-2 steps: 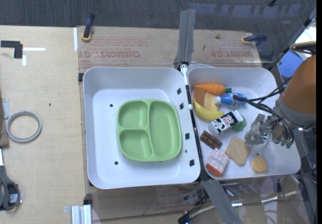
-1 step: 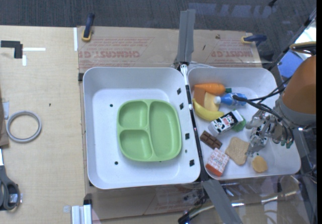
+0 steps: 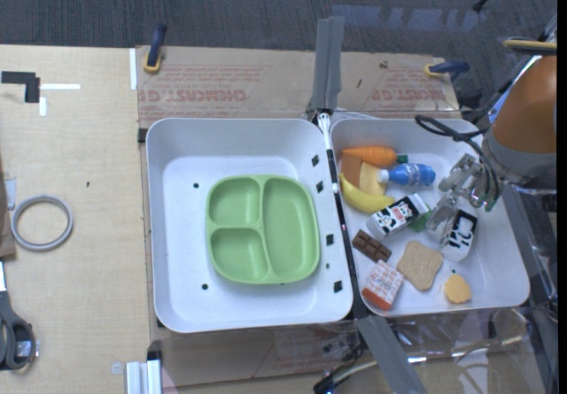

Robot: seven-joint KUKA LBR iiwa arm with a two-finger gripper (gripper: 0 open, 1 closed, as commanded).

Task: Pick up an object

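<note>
The right bin holds several toy foods. Among them are an orange carrot, a blue bottle, a banana, a black-and-white carton, a chocolate bar, a slice of toast, a red-and-white packet and an orange cookie. My gripper hangs low over the right side of this bin. A second black-and-white carton lies right beneath it, and the first carton is just to its left. Whether the gripper touches either carton is unclear.
The left bin holds a green divided plate. A grey tape ring and scissors lie on the bench at the far left. The arm's orange band rises over the right bin's far right corner.
</note>
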